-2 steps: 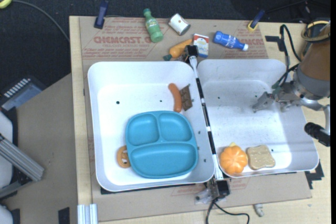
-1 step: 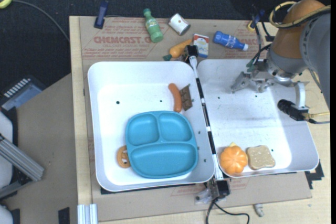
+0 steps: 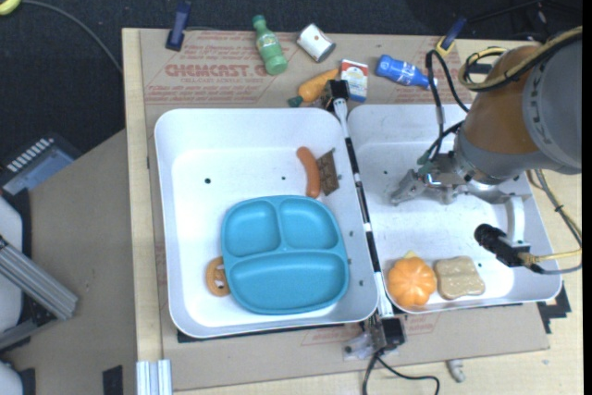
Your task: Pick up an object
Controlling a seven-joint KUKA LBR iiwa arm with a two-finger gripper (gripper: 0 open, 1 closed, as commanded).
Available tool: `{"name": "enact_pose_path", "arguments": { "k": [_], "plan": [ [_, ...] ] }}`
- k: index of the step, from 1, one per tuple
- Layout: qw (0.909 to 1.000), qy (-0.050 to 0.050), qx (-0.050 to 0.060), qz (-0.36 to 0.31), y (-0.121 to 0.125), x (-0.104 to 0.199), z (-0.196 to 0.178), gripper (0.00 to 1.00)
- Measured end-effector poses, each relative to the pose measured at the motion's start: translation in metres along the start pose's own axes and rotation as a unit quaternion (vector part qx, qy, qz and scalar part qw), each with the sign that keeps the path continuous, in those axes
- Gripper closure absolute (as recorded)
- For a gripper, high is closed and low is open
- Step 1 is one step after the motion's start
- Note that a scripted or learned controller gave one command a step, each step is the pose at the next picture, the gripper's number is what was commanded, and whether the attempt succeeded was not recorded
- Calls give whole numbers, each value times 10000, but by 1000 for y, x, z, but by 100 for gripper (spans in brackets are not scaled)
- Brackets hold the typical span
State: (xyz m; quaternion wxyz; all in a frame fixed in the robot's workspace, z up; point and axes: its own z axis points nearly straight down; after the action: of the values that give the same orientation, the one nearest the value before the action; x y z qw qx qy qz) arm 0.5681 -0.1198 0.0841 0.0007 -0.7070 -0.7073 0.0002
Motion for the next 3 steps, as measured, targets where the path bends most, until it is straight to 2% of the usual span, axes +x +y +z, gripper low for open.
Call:
{"name": "enact_pose_path", "arguments": {
  "k": [1,2,3],
  "plan": [
    [10000,-8,-1,18,-90,-89,-70,0],
    [10000,-7,-11,11,-89,-88,-79,100],
    [10000,-1,-3,8,-89,-87,-2,100]
  ]
}}
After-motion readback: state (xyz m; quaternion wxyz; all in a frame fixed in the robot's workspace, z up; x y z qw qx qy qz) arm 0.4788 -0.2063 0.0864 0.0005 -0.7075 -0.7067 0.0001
